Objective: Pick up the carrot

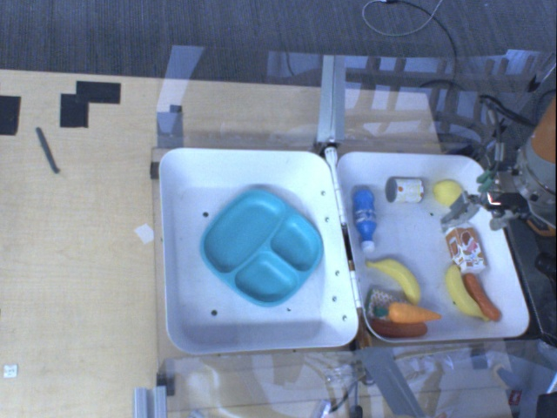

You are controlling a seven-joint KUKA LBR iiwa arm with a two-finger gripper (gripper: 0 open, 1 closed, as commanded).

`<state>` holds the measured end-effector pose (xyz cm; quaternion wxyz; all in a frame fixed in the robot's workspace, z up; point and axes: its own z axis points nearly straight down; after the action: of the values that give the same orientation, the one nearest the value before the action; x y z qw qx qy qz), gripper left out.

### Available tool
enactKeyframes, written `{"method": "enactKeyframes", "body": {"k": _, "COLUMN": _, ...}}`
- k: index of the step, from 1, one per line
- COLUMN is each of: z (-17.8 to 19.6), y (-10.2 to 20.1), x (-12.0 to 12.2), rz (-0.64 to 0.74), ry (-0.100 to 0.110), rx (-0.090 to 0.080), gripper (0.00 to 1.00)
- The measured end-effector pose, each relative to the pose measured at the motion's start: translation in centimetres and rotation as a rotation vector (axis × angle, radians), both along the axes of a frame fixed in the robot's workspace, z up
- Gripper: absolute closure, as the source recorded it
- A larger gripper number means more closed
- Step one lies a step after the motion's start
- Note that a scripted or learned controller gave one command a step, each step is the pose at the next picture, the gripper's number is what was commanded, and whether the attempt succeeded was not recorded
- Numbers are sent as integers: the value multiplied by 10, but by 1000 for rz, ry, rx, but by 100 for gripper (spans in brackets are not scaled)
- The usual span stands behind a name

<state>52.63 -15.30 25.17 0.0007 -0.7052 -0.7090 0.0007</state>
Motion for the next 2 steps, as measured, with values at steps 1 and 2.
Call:
{"method": "enactKeyframes", "body": {"k": 1, "z": -154, "y": 20, "x": -35, "rz": -256, "ry": -3, "rx": 1, "gripper": 0}}
{"method": "enactKeyframes", "body": {"k": 2, "z": -147, "y": 21, "x": -33, "rz": -255, "ry": -1, "rx": 2, "gripper": 100}}
